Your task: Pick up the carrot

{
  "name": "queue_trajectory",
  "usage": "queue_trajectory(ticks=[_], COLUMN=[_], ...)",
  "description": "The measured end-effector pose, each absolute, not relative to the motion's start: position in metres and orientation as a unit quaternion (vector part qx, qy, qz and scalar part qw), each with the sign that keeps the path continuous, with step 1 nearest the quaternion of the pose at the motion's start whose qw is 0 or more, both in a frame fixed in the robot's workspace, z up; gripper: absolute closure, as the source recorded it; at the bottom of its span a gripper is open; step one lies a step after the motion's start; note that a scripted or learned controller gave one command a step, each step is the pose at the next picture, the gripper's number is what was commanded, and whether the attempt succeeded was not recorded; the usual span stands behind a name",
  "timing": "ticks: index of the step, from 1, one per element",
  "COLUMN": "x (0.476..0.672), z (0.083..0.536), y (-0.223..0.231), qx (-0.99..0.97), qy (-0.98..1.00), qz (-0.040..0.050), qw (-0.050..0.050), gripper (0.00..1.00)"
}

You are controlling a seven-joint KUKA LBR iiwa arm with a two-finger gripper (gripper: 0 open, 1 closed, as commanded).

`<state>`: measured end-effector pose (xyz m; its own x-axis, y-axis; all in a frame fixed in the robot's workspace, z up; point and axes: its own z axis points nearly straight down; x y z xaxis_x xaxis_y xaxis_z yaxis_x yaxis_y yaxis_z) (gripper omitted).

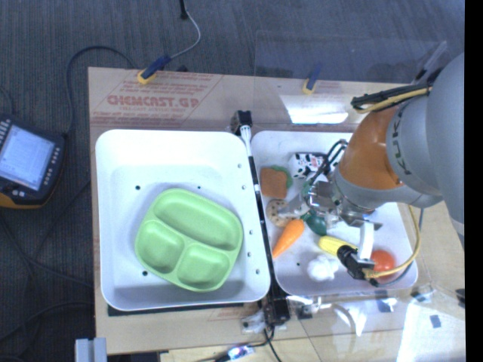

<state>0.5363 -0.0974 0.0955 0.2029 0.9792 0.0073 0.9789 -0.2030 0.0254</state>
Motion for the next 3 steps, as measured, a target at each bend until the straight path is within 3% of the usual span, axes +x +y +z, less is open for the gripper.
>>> queue_trajectory(ticks=[1, 2, 3], x=[0.491, 0.491, 0.529], z=[0.091, 0.099, 0.182], y=[-0.098, -0.099, -0.06], qx=[0.775, 0.775, 0.932], qy=[0.632, 0.631, 0.363], qz=[0.0068, 0.005, -0.004], qw=[0.01, 0.009, -0.001], gripper=[0.0, 1.0, 1.0])
